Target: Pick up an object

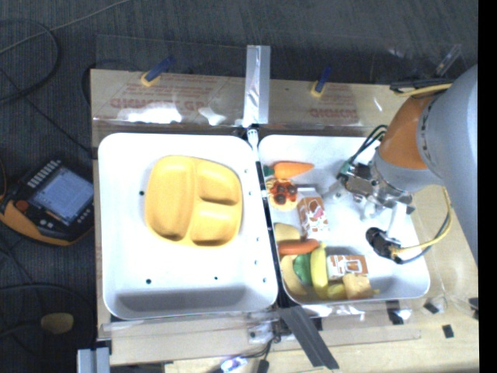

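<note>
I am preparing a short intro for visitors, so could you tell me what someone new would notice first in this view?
The big yellow divided tray stands out at once, lying alone in the left bin. Next comes the bright heap of toy food crowded along the left side and near edge of the right bin. Above that bin's right half hangs the grey arm with its orange band.
</note>
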Motion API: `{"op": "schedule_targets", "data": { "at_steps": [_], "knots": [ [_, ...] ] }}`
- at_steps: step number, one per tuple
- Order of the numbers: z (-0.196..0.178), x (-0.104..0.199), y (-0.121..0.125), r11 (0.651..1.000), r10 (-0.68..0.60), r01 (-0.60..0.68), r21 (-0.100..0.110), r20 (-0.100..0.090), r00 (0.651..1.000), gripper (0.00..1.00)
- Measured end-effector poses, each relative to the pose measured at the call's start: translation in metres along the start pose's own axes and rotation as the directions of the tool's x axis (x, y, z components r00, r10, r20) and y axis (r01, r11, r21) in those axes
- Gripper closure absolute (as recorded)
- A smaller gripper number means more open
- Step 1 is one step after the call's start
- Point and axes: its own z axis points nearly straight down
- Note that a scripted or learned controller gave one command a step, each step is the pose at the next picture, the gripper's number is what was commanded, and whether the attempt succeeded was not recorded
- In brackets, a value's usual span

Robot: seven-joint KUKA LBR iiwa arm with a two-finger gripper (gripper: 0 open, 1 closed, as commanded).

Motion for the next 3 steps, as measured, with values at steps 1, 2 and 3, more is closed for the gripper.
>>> {"op": "schedule_targets", "data": {
  "at_steps": [1,2,3],
  "knots": [
    [-0.001,-0.017,-0.093,1.000,0.029,-0.029,-0.002,-0.002,1.000,0.00],
    [0.000,0.041,-0.034,0.996,0.085,-0.085,-0.006,-0.001,0.996,0.00],
    [0.000,0.035,-0.002,0.992,0.128,-0.128,0.002,-0.003,0.992,0.00]
  ]
}}
